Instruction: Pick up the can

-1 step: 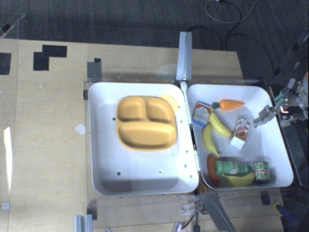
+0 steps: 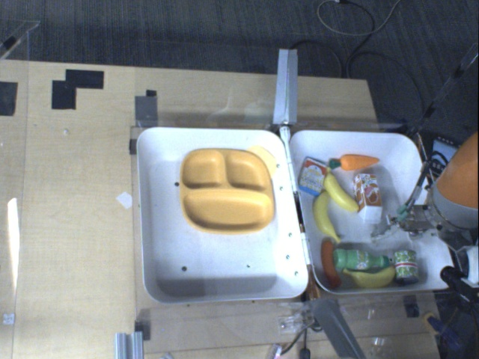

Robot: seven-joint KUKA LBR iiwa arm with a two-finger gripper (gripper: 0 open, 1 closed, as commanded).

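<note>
Two shallow white bins sit side by side on the pale wooden worktop (image 2: 75,200). The left bin (image 2: 157,223) holds a yellow moulded plastic tray with three compartments (image 2: 227,189), lying flat near the bin's middle. The right bin (image 2: 397,144) holds the loose items.

The task item, a small green-labelled metal can (image 2: 405,265), stands near the right bin's front right corner. It is just beside the right end of a green plastic bottle lying on its side (image 2: 361,259), and a yellow banana (image 2: 370,278) lies along the bin's front wall, touching or nearly touching both.

A second yellow banana (image 2: 338,193) lies at a slant near the bin's middle, with a third, paler banana (image 2: 324,219) just below it. A red-and-white carton (image 2: 312,177) lies to the left of them, near the dividing wall. An orange carrot with a green top (image 2: 355,161) lies near the far wall. An orange-and-white snack packet (image 2: 367,191) lies just below the carrot. A red, elongated item (image 2: 328,260) lies at the left end of the bottle.

My arm enters from the right, with the orange band (image 2: 460,174) visible at the frame edge. My gripper (image 2: 404,223) is above the right side of the right bin, beyond the can and apart from it. I cannot tell whether my jaws are spread or pressed together; nothing is visibly between them.
</note>
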